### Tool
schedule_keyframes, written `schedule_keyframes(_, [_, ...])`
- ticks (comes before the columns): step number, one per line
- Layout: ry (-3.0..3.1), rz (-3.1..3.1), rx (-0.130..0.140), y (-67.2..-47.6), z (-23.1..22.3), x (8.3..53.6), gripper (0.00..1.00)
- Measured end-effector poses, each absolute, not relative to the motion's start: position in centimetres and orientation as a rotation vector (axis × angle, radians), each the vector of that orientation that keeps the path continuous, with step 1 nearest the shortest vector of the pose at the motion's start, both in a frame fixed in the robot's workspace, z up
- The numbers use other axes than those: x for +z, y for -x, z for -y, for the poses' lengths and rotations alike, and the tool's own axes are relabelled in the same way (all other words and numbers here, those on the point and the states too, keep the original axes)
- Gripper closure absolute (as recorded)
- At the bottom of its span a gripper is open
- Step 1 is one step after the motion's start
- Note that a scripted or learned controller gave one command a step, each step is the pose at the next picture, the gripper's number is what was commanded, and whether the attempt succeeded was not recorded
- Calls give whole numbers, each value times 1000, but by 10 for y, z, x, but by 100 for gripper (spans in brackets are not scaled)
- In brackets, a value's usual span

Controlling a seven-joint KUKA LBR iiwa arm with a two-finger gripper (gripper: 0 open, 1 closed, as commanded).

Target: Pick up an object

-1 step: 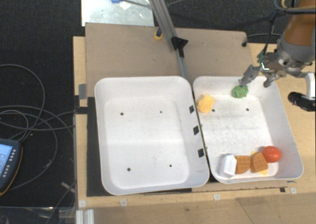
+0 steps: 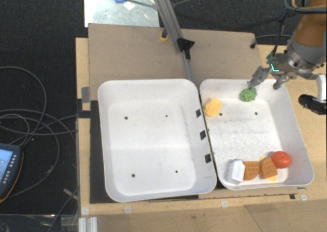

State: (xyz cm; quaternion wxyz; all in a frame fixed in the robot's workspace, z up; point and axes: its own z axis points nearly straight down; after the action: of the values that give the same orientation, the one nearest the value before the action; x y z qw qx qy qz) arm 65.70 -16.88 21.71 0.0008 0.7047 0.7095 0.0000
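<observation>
My gripper (image 2: 268, 79) hangs over the far rim of the right bin (image 2: 286, 108), open, with nothing between its fingers. Its left fingertip (image 2: 257, 77) is just above a small green leafy piece (image 2: 248, 94) that lies in the bin's far corner area. A yellow chunk (image 2: 213, 107) rests near the bin's left wall. Along the near wall sit a white block (image 2: 235, 171), two orange-brown pieces (image 2: 251, 170) (image 2: 267, 167) and a red ball (image 2: 280, 159).
The left bin (image 2: 104, 123) stands beside the right one, joined by black clips (image 2: 203, 134). A grey pole (image 2: 168, 11) slants down to the gap between the bins. Cables and a tablet (image 2: 7, 169) lie off the bench at the left.
</observation>
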Motion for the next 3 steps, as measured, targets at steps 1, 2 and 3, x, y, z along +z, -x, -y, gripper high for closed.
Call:
schedule_keyframes(1, [-2217, -2227, -3, -661, 172, 174, 0])
schedule_keyframes(2, [-2215, -2230, -2, -664, 168, 132, 0])
schedule_keyframes(3, [-2215, -2230, -2, -664, 167, 89, 0])
